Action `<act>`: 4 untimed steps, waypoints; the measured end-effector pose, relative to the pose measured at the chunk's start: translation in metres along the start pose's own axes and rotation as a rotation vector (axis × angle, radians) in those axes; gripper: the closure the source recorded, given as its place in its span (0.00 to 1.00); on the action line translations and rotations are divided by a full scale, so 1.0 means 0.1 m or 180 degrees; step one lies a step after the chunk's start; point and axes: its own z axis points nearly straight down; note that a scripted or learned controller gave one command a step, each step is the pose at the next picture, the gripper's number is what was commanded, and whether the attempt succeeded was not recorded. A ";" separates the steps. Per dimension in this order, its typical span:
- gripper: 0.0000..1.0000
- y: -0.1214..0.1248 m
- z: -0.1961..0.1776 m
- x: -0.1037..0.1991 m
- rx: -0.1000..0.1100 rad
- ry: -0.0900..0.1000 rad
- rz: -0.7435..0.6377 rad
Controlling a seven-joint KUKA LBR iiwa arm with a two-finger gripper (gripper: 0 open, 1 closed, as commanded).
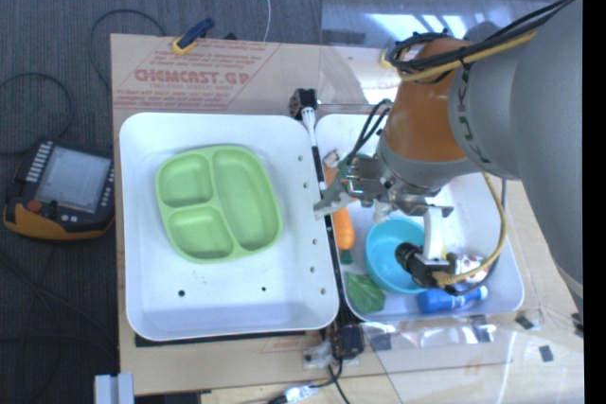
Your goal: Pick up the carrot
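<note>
**A:** Where's the carrot [343, 228]?

**B:** In the right bin [507, 284], pressed close to its left wall, just beside the divider between the two bins. It's a short orange taper, smooth and slightly glossy, lying roughly lengthwise along the wall.

**A:** And the gripper [352, 187]?

**B:** Low over the carrot's upper end, hung from the grey arm [492, 104] with its orange band. Whether it's open or closed I cannot tell (the metal parts blur together there), so I wouldn't call the carrot held.

**A:** Why so close to the wall?

**B:** My guess: the carrot's spot forces it. A wall on one side leaves little room to straddle.

**A:** Anything crowding it?

**B:** A blue bowl [390, 253], round and hard-looking plastic, sits just to its right; a green leafy piece [365, 290] lies below it. In the left bin [142, 298] rests a green divided plate [219, 202], matte with rounded compartments, well apart from the carrot.
</note>
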 end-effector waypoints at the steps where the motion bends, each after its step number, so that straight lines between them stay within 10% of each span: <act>1: 0.00 0.75 -0.01 -0.53 -0.0017 -0.0013 -0.0540; 2: 0.00 0.04 0.00 -0.40 -0.0001 -0.0002 -0.0371; 4: 0.00 -0.18 0.00 0.02 0.0001 -0.0001 -0.0402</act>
